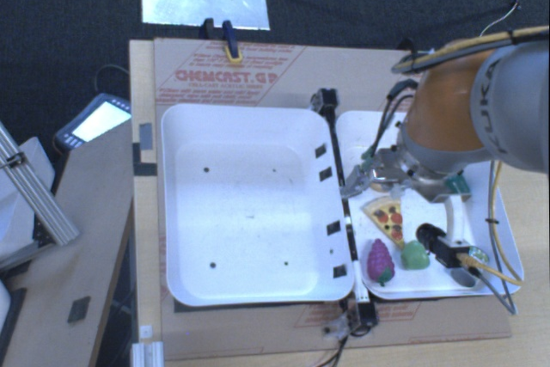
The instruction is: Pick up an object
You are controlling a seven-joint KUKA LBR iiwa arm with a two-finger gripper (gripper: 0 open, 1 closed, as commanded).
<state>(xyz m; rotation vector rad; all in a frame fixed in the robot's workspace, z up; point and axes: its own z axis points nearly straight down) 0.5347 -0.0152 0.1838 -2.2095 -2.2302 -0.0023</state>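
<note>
1. While my gripper hangs over the left part of the right bin, right of centre in the frame, I cannot tell whether it is wide or narrow. I see no object in it.
2. Item chosen: pizza slice, a toy, yellow-orange with red spots. It lies flat on the floor of the right bin, in the lower right of the frame, close to the wall shared with the left bin.
3. Handling, by my judgement: light, fairly stiff, with a smooth and perhaps slippery face. It is thin and sits low, so a grip from above has little to bite on. It is not fragile.
4. Where to take hold, by my judgement: across its two long edges, near the wider end, where it offers the most body. I must come down close to the bin floor.
5. Position relative to my tool: the slice lies just below the gripper in the frame and slightly to the right. It is near, and it looks apart rather than touching.
6. Neighbours: a purple grape cluster sits just below the slice. A green piece lies beside the grapes on their right. A teal piece shows partly under my wrist, up and right of the slice. All are close enough to crowd a careless descent.
</note>
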